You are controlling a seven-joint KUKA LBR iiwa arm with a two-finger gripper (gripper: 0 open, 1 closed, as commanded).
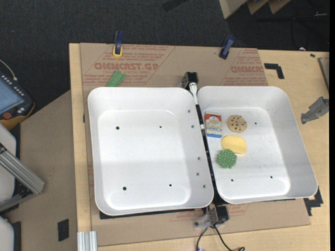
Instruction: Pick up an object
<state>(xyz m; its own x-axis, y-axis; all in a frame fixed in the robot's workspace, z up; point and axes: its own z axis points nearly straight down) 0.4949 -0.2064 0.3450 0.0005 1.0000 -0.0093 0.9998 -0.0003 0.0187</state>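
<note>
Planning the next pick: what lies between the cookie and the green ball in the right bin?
In the camera view, the yellow piece lies between the cookie and the green ball, close against the ball.

At the right edge of the frame, about mid-height, you see the grey, angular metal tip of the arm (315,110). It is matte and flat-faced, with a pointed, wedge-like outline; you can't make out markings or cables.
</note>
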